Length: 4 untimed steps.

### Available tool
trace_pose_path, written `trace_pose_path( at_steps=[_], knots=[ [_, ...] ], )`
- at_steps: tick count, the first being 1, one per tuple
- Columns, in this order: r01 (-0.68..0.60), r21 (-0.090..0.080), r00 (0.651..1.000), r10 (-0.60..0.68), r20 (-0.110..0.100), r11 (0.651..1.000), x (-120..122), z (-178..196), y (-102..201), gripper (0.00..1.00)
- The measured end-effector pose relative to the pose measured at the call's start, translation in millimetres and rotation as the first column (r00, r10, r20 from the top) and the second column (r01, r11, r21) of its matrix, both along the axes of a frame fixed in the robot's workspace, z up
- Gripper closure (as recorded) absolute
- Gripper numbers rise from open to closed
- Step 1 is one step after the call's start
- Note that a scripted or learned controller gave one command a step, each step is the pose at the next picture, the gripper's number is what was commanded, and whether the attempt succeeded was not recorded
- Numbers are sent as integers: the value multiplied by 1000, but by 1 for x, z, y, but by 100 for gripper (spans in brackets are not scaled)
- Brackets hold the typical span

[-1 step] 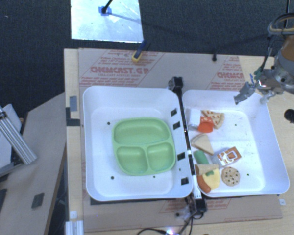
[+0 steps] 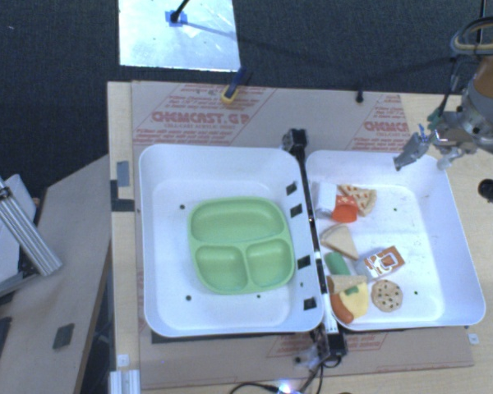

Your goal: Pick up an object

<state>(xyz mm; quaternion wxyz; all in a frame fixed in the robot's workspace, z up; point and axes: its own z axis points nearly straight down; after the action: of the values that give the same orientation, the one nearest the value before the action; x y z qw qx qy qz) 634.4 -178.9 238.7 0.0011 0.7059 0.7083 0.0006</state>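
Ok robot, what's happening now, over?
Gripper open, holding nothing, above right bin's far edge. Toy food piled along bin's left side, untouched. Nothing in the way.

bench (image 2: 123,220), two white bins (image 2: 160,302) side by side

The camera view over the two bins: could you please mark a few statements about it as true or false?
1. The green divided tray lies in the left bin. True.
2. The cookie sits in the left bin. False: it lies in the right bin, near the front edge.
3. The gripper holds the pizza slice. False: nothing is between its fingers, and it hangs over the right bin's far edge.
4. The toy foods cluster along the right bin's left side. True.
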Motion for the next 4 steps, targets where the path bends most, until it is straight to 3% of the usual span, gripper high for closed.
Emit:
trace_pose_path(
  at_steps=[3,4],
  knots=[
    [0,-1,1000,0,2,1000,9,-149,-2,0],
    [-2,-2,1000,2,5,1000,12,-149,-3,0]
  ],
)
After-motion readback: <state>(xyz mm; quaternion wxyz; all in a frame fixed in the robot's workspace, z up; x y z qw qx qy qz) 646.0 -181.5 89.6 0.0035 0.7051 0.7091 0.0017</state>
